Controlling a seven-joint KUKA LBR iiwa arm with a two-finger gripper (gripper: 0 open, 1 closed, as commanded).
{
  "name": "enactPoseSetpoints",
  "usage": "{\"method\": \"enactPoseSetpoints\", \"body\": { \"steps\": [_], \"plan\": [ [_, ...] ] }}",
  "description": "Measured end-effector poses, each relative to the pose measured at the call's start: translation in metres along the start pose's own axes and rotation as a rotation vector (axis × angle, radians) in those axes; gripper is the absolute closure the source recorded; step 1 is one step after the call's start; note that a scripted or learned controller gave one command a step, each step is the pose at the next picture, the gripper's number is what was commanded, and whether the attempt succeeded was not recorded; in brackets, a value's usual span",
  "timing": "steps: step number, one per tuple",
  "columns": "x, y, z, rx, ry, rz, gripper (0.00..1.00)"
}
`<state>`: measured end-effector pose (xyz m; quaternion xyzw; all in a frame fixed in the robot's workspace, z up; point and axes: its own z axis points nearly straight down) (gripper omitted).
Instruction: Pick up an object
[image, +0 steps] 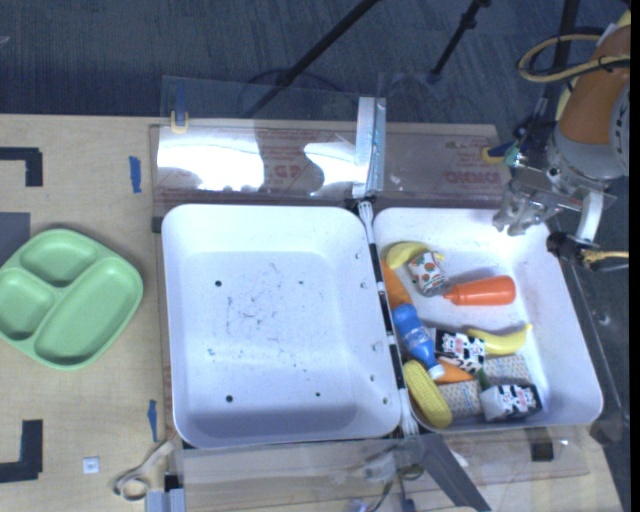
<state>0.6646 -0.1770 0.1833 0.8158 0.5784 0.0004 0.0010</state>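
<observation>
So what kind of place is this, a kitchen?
More likely a robot lab. A robot arm's gripper hangs over a white bin of toy food like corn, on a wooden bench with tape marks.

From my remote feed, the gripper (522, 215) hung over the far right corner of the right bin (575, 340), nothing between its fingers as far as I could see. All the clutter sat in that bin: an orange carrot (482, 292), a banana (500, 339), a blue bottle (413, 335), a corn cob (427, 393) near the front. The left bin (270, 310) had just scuff marks. A green divided plate (65, 297) sat way off left on the bench.
</observation>
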Motion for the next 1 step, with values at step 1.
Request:
{"method": "enactPoseSetpoints", "body": {
  "steps": [1],
  "plan": [
    [0.0364,-0.0098,-0.0174,0.001,0.000,0.359,1.00]
  ]
}}
